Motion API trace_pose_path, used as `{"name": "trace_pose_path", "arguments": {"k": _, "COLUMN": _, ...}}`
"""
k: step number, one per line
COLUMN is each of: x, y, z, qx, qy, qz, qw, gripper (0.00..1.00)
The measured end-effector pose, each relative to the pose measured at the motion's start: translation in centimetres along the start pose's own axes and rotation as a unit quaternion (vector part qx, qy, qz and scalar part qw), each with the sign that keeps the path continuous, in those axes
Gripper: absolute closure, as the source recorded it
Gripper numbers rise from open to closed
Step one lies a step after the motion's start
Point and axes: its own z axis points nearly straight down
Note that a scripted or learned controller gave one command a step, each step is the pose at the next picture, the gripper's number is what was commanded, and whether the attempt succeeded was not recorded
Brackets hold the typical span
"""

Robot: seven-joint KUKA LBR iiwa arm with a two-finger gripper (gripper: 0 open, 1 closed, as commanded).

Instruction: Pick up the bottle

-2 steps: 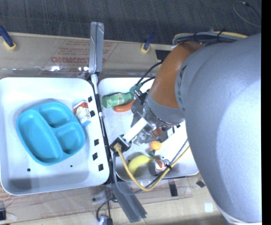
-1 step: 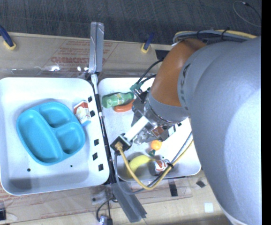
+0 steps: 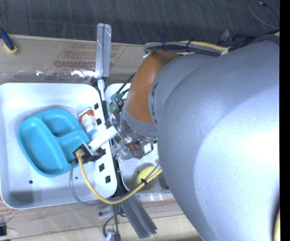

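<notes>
Mostly the arm (image 3: 220, 134) covers the right bin (image 3: 116, 91), leaving bare a strip of its near-left corner, where a yellow thing (image 3: 146, 173) lies. The left bin (image 3: 7, 139) has more free room: bare white floor runs along its far wall, its left wall and its near wall, around a blue plate (image 3: 49, 142) that sits mid-bin with its right edge close to the right wall.

The bottle (image 3: 88, 120) lies on its side in the left bin, wedged in the narrow gap between the plate's right edge and the wall the two bins share. It looks to touch the plate, and it has hardly any open room on either flank. Its long axis runs roughly along that wall, slanting a little from far-left to near-right, with the red label toward the far end. Which end bears the cap I cannot tell.

The gripper (image 3: 129, 147) hangs over the shared wall, just beside the bottle's near end. Its grasp is hidden under the wrist, so how wide it stands cannot be told, and nothing shows in it.
</notes>
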Motion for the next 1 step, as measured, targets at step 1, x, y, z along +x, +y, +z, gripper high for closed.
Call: {"name": "trace_pose_path", "arguments": {"k": 1, "x": 4.75, "y": -8.11, "z": 2.05, "qx": -0.001, "qy": -0.001, "qz": -0.233, "qw": 0.9726, "gripper": 1.0}}
